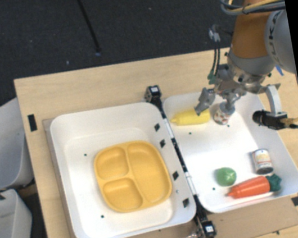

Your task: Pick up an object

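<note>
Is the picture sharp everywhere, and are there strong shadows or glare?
Camera view: soft and slightly blurred overall; label on the small can unreadable; white bins bright but not washed out; only faint shadows beside the yellow tray; gripper a bit smeared.

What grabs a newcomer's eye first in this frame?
Likely the yellow divided tray, alone in the middle of the left bin. Next, the arm's orange band at upper right, with the gripper hanging over the right bin beside a yellow banana-like toy at its far end. Along that bin's near edge sit a green ball, an orange carrot and a small can.
</note>
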Available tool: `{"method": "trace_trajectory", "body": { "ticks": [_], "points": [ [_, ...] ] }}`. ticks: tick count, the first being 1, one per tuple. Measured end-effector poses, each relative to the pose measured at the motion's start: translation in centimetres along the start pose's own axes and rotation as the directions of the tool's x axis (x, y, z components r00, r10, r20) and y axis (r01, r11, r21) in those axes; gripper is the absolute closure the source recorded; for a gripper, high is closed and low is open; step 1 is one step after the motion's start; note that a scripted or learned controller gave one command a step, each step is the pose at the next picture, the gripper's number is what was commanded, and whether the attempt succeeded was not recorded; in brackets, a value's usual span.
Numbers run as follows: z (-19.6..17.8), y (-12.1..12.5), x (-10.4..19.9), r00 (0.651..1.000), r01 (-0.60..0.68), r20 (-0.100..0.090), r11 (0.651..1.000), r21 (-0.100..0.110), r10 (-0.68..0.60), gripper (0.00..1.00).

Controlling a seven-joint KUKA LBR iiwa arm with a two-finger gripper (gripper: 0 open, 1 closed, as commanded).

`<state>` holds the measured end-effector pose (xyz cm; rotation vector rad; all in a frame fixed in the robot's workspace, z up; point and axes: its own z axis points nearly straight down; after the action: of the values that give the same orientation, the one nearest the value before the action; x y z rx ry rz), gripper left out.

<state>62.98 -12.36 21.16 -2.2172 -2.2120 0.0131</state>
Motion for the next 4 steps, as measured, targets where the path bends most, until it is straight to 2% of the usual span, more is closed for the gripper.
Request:
{"method": "trace_trajectory", "body": {
  "ticks": [1,3,4],
  "points": [
    [-0.9,0.3,0.0,1.000,0.002,0.001,1.000,-0.014,-0.002,0.00],
    [10.3,0.9,0.0,1.000,0.001,0.004,1.000,-0.014,-0.001,0.00],
    [9.0,1.0,-0.1,1.000,-0.001,0.003,1.000,-0.017,0.001,1.00]
  ]
}}
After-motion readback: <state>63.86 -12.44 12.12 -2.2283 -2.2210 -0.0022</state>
